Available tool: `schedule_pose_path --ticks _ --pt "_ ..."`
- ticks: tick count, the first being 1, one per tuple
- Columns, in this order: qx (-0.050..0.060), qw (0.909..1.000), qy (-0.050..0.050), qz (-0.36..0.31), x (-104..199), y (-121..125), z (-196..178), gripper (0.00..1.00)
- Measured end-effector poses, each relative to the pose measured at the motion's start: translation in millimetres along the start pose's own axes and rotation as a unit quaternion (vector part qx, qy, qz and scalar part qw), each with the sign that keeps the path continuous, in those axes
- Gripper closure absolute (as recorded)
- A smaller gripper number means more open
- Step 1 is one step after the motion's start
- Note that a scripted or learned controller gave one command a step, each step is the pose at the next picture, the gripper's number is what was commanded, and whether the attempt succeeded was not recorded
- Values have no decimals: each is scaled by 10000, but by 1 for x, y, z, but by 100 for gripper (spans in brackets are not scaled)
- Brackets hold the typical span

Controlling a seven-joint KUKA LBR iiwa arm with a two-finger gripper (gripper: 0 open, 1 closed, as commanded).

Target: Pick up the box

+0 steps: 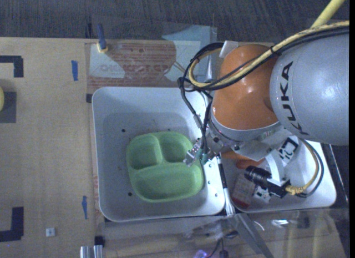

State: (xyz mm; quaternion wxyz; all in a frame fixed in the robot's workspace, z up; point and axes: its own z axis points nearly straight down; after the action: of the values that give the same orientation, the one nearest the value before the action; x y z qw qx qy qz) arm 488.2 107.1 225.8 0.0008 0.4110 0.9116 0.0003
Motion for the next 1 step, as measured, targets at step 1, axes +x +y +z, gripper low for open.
schedule_pose_path --ticks 1 --pt "1 9834 -2 1813 -10 76 -98 100"
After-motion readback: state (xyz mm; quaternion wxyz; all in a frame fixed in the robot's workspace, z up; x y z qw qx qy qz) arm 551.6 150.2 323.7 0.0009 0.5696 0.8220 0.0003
